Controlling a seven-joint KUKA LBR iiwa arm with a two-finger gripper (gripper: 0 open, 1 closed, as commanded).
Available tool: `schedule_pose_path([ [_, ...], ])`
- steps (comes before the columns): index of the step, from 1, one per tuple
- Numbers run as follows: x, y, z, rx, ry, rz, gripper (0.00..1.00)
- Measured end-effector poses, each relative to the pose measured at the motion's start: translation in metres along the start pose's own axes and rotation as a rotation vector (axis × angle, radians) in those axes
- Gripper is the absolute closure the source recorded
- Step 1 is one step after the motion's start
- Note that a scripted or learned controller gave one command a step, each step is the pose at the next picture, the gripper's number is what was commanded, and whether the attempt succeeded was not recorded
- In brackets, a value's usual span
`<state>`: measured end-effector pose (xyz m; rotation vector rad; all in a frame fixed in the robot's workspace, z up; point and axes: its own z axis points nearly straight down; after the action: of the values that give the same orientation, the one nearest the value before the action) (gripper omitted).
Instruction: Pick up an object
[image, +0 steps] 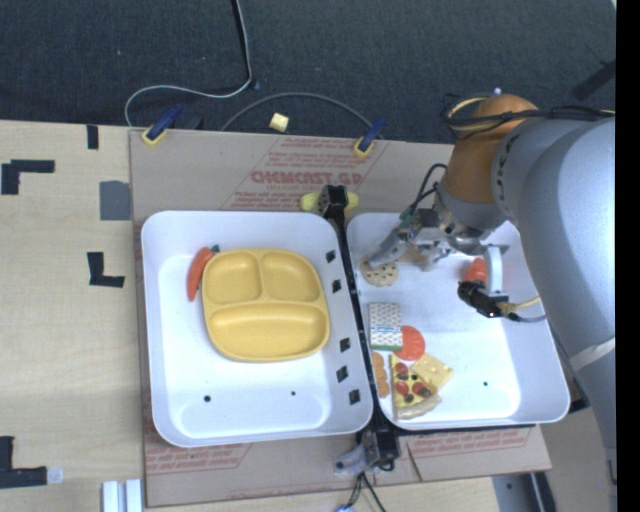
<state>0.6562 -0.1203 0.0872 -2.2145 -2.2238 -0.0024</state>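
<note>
My gripper (392, 250) reaches down into the top left corner of the right bin (520, 385). Its tip is right over a tan chocolate-chip cookie (380, 271) lying near the bin's left wall, and I cannot tell whether it touches the cookie. Lower along that left wall lie a grey ridged block (385, 322), a red tomato slice (411, 343), a pizza slice (420, 386) and a thin orange strip (381, 372). A small red piece (477, 268) sits beside the wrist.
The left bin (240, 410) holds a yellow divided plate (265, 303) and an orange carrot (198, 272) at its left edge. The grey arm (570, 230) covers the right bin's upper right side. A black cable connector (482, 298) hangs near the wrist.
</note>
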Motion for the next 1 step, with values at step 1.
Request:
schedule_pose_path([
  [1,0.0020,0.0131,-0.0008,0.003,0.000,0.003,0.00],
])
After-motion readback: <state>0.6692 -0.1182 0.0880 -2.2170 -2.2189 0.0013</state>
